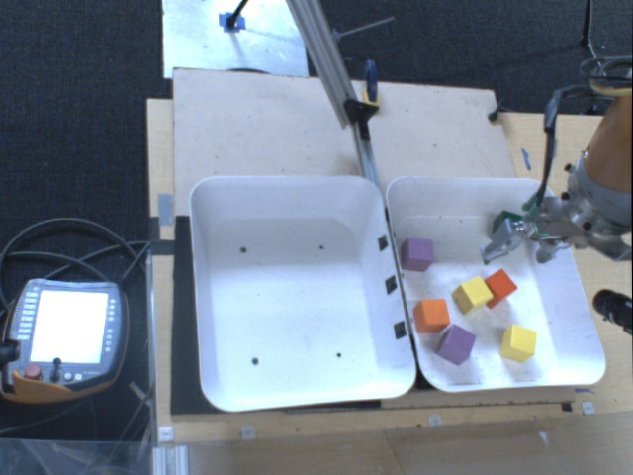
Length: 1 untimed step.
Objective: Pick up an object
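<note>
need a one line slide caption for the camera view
KUKA arm's tool poised over the right bin above six coloured blocks, nearest the red block; left bin alongside.

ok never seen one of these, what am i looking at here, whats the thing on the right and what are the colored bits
This is one picture, taken by a camera fixed above a workbench and looking down at a slant. The grey and orange shape at the right edge is a robot arm reaching in. Its metal end is the claw, the part meant for grabbing; nothing shows between its fingers, so it holds nothing. Two shallow white bins sit side by side. The left bin has only small dark dots on its floor. The right bin holds six small blocks: two purple, two yellow, one orange and one red-orange. The claw hangs just above that group. The device with a screen at far left looks like a handheld controller.
</note>
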Each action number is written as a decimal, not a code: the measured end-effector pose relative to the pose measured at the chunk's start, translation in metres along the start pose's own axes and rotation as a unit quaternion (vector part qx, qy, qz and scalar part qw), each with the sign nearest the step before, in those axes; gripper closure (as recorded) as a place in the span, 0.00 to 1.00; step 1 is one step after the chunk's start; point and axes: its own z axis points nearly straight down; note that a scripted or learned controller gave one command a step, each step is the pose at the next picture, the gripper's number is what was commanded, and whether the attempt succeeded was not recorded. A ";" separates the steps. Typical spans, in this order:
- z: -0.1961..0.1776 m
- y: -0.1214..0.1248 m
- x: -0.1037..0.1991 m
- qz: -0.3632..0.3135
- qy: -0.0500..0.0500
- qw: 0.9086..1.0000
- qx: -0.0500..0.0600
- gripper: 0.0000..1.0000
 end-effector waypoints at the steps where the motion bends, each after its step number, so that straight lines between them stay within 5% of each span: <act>1: 0.000 0.000 0.000 0.001 0.000 1.000 -0.001 0.00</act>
